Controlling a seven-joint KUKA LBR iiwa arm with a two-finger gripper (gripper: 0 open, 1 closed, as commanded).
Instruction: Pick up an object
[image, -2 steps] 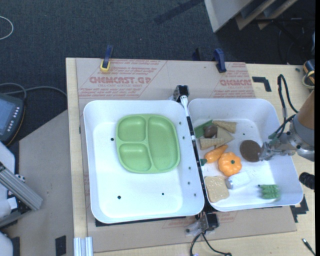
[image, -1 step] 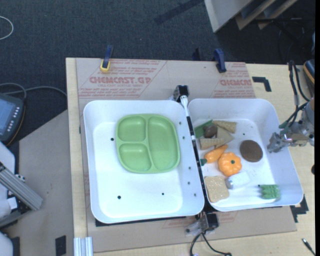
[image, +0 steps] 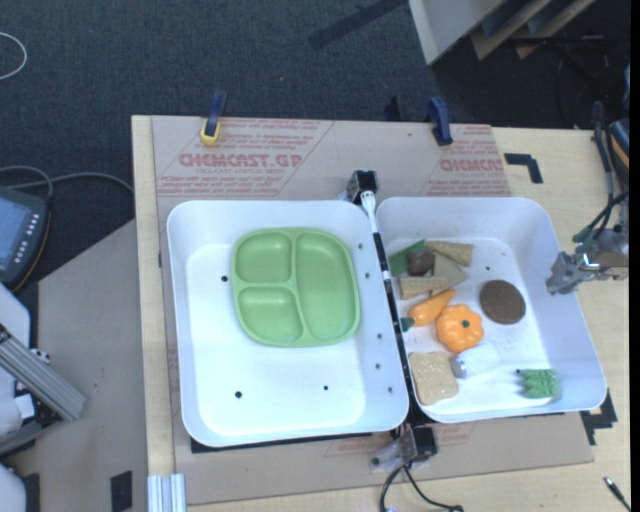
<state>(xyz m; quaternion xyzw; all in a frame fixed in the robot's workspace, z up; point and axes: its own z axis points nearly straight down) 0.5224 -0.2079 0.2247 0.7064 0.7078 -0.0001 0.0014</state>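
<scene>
the gripper (image: 566, 272) sits at the right rim of the right bin (image: 530, 215), low over the bin's edge, and it is too small and blurred here to tell how its jaws stand or whether it has hold of anything. nearest to it, inside that bin, lies a brown disc (image: 502, 301), apart from the gripper. just left of the disc is an orange pumpkin (image: 459, 327), touching a carrot (image: 432, 307) that points toward the bin's left wall. above these are 2 tan bread slices (image: 447, 252), with a dark round piece (image: 420, 263) and a green scrap (image: 399, 262) beside them. below the pumpkin lies a speckled toast (image: 433, 377), with a small grey bit (image: 458, 367) at its upper right corner. a green toy (image: 538, 383) rests near the bin's lower right corner, well apart from the rest. the left bin (image: 200, 300) sits just beside the right one and holds a green plate (image: 296, 286) with 3 compartments, lying flat in its upper middle. both bins stand on a board (image: 300, 150) with red print, held at the far edge by a yellow clamp (image: 211, 122) and a blue clamp (image: 438, 119).
</scene>
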